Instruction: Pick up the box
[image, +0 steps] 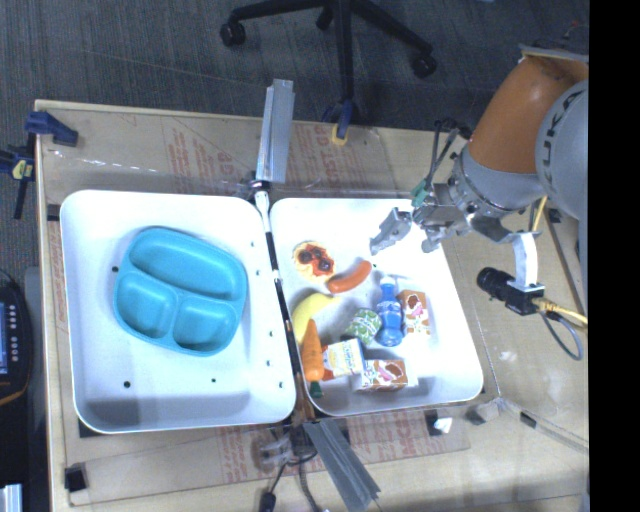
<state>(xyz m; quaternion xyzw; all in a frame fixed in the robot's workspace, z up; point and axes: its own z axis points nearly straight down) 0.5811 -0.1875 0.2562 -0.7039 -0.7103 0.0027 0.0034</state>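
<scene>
While gripper (392, 232) hovers, box (343, 356) lies binned

Closest to the gripper (408, 235) lay the sausage (347, 277), just down and left of it, and the pastry (313, 258) sat a touch further left. Straight below the gripper stood the blue bottle (388, 305), with a green ball (364, 325) tucked against it. Further off, along the right bin's (455, 300) far wall, the banana (306, 312) curved above the carrot (312, 352), the two touching. Well away to the gripper's left, the left bin (90, 380) held a blue tray (181, 290). Beyond the bench, up and left of the gripper, a chair base (340, 20) stood on the carpet.
</scene>
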